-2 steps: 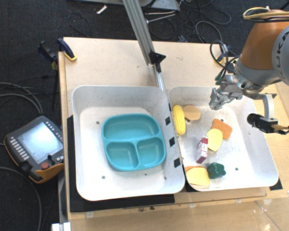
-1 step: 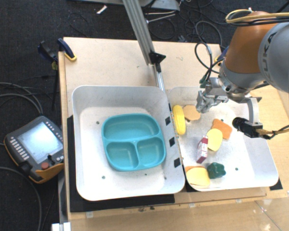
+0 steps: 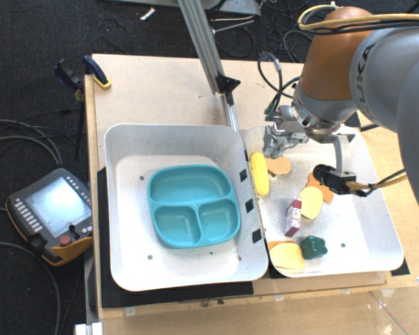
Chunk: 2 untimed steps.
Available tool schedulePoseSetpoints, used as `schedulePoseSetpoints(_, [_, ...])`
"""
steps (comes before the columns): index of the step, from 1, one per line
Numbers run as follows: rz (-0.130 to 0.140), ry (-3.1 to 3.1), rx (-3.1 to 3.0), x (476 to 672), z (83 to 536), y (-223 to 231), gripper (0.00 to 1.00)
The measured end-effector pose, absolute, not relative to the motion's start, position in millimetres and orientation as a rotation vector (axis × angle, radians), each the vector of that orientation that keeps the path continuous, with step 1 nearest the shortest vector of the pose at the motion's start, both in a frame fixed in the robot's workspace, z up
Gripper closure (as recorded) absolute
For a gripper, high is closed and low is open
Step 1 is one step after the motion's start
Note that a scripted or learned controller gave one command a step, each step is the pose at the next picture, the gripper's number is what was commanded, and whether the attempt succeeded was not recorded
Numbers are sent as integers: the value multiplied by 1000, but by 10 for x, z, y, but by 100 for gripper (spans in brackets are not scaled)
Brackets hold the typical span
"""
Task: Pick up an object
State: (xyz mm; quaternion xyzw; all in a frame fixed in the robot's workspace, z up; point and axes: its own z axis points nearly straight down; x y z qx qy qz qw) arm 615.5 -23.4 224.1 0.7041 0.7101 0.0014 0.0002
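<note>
**One fixed overhead camera, slanted down**

The camera looks down at a slant from above the bench [image 3: 160, 72], far enough to take in both white bins [image 3: 119, 187] and surrounding floor. The arm [image 3: 377, 61] enters from the right.

We see two shallow white bins side by side on the wooden table [image 3: 160, 75]. The left white bin [image 3: 126, 145] carries a teal plastic divided tray [image 3: 193, 205] near its middle. In the right white bin [image 3: 377, 222], a yellow banana-shaped toy [image 3: 259, 173] lies along the left wall, with a pale orange flat piece [image 3: 280, 165] just beside it. Further right sit an orange round piece [image 3: 320, 185], a pale yellow wedge [image 3: 311, 203] touching a small red-and-white packet [image 3: 293, 217], and at the near edge a yellow-and-orange slice [image 3: 287, 254] beside a dark green lumpy toy [image 3: 312, 246]. The grey arm's gripper [image 3: 278, 142] hangs over the bin's far left corner, above the banana's far end.
</note>
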Motion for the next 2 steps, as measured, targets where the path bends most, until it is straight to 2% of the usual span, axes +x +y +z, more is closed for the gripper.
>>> schedulePoseSetpoints(1, [2, 2234, 2213, 6068, 2241, 400, 100])
schedulePoseSetpoints(2, [3, 2232, 2212, 6140, 2228, 968, 100])
